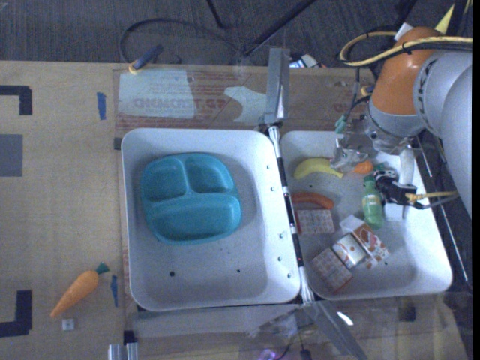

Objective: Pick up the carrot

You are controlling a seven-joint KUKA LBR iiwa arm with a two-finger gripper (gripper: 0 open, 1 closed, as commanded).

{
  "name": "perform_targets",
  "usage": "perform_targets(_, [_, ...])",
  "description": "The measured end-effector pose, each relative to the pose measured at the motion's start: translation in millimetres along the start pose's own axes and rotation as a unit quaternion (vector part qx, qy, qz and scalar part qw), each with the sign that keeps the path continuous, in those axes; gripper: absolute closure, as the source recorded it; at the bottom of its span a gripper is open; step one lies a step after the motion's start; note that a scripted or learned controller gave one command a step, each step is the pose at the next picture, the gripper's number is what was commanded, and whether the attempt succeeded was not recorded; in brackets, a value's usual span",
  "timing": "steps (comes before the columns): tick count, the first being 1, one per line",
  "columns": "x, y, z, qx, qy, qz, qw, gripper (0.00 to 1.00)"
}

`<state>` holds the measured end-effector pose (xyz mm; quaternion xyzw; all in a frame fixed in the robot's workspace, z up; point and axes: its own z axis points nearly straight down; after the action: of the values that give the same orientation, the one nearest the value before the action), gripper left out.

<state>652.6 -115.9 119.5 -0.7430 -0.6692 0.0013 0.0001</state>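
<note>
So the carrot (74,292) is lying out on the table (60,201) near its front-left corner, outside both bins. The hand (349,156) hangs over the right bin (420,268) by the banana (315,169); can't tell its state.

two bins sit side by side on the worktop (60,126). the left bin (150,276) has a divided plate (191,197) in it, the right bin (427,268) holds a banana (315,169) plus small packets. a carrot (75,291) lies on the worktop, left of the left bin.
</note>
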Motion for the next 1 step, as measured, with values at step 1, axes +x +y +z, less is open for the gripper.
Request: perform_targets(1, [52.4,9.4,-120.8,-0.001,0.000,0.032,0.9995,1.00])
